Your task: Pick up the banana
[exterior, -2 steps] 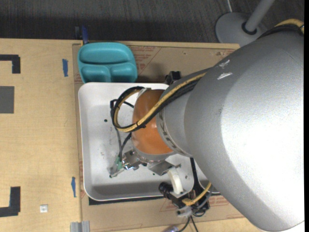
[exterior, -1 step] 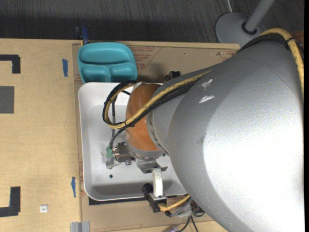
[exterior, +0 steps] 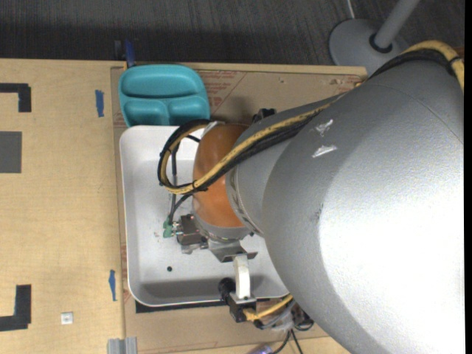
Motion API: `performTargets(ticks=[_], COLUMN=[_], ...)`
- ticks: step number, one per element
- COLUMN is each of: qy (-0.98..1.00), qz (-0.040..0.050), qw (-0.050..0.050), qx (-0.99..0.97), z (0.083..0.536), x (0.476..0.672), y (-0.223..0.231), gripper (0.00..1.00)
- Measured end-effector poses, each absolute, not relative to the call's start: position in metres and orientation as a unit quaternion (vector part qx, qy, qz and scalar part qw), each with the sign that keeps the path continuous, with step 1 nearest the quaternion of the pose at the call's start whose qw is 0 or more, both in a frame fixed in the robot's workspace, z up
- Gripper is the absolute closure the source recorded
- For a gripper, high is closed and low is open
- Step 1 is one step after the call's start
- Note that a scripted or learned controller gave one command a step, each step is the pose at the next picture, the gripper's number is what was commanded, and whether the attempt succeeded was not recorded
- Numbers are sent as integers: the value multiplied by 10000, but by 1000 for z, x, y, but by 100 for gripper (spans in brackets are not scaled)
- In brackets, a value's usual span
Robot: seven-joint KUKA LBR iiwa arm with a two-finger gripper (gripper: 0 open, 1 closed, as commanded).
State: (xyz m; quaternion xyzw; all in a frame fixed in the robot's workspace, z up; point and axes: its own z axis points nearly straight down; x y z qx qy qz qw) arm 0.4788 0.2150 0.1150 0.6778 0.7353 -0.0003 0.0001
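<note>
My grey arm (exterior: 354,198) reaches in from the right and covers most of the view. Its orange band (exterior: 217,179) and wrist hang over the left white bin (exterior: 144,198). The gripper's body (exterior: 193,236) pokes out under the wrist, low over the bin's floor near its middle. The wrist hides what lies beneath it and the bin's right half. A small green part (exterior: 168,229) sits at the wrist's left edge.
A teal plastic container (exterior: 164,94) stands against the bin's far rim. Yellow and black cables (exterior: 173,164) loop out from the wrist over the bin. Brown cardboard bench (exterior: 59,198) lies to the left, with blue tape marks. A grey lamp base (exterior: 361,39) stands behind.
</note>
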Motion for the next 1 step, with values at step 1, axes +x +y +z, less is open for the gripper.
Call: performTargets(ticks=[1], qy=[7355], qz=[-1], qw=[4], qx=[6775], z=[125], x=[479], y=[215], gripper=[100])
